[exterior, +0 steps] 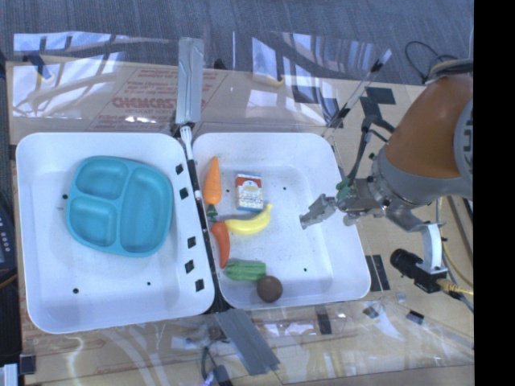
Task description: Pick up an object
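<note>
Just left of the jaws (315, 213), banana (249, 223), apart.

Six small items lie loose in the right white plastic bin (322, 155), gathered toward its left wall. An orange plastic carrot (212, 181) lies lengthwise near the far left corner. Just right of it, a small white and red carton (249, 191) lies flat. A yellow plastic banana (249, 222) curves just below the carton. A second, redder orange carrot (221, 243) lies along the left wall. A green plastic cucumber (245, 270) lies beside a round brown kiwi-like ball (269, 289) near the front edge.
</note>
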Tool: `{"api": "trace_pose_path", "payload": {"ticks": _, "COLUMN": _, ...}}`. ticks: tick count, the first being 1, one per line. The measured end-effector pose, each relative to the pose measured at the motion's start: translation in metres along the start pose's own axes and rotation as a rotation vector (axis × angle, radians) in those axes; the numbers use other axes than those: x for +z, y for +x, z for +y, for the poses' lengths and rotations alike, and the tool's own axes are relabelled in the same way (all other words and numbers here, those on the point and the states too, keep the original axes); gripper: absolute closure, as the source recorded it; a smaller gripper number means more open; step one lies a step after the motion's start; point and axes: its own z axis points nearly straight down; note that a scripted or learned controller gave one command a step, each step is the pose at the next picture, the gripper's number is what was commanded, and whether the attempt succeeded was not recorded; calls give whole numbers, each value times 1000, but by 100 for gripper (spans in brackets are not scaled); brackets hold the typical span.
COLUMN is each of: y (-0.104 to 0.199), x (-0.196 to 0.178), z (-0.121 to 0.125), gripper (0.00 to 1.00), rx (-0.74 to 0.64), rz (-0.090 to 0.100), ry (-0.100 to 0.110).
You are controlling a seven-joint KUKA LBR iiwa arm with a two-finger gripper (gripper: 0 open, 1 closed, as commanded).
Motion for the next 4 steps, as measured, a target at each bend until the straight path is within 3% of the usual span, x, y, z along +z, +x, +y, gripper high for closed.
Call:
{"api": "trace_pose_path", "payload": {"ticks": 1, "y": 40, "x": 90, "z": 34, "gripper": 0, "rx": 70, "rz": 0, "ry": 4}}
{"api": "trace_pose_path", "payload": {"ticks": 2, "y": 60, "x": 150, "z": 93, "gripper": 0, "rx": 28, "rz": -1, "ry": 2}}
{"api": "trace_pose_path", "payload": {"ticks": 3, "y": 70, "x": 157, "z": 119, "gripper": 0, "rx": -21, "rz": -3, "ry": -1}}
{"api": "trace_pose_path", "payload": {"ticks": 4, "y": 71, "x": 147, "z": 119, "gripper": 100, "rx": -23, "rz": -1, "ry": 0}}
